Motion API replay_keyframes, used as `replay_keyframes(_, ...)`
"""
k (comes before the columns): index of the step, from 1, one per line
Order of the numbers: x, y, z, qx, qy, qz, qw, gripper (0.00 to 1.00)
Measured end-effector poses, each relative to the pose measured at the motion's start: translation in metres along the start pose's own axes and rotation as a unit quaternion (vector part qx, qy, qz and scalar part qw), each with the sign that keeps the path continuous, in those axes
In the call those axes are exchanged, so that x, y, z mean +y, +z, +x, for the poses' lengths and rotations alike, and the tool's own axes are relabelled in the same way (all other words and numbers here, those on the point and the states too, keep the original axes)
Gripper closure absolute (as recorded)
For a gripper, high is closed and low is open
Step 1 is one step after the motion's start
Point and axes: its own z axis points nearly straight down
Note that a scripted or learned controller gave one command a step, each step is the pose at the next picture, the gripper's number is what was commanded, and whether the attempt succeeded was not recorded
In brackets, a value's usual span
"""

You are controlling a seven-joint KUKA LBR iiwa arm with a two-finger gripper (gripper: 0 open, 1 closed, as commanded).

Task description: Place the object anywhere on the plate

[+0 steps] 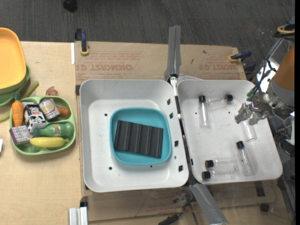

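Note:
A teal plate (160, 117) lies in the middle of the left bin (93, 125). On it rests a dark grey ribbed rectangular block (139, 138), lying flat and covering much of the plate's centre. My gripper (247, 116) hangs over the right side of the right bin (192, 139), far from the plate. Just below it lies a clear vial (250, 132); whether the gripper touches it is unclear. Several more clear vials with black caps lie in that bin, among them one (203, 111) at the upper left and one (244, 159) at the lower right.
A green divided tray (70, 137) with toy food sits on the bench to the left, with yellow and green plates (11, 60) stacked behind it. A metal divider (174, 55) runs between the bins. Cables hang at the far right.

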Motion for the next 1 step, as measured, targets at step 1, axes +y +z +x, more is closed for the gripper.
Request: replay_keyframes(1, 0.0000, 0.0000, -0.0001, 0.000, 0.000, 0.000, 1.0000, 0.00)
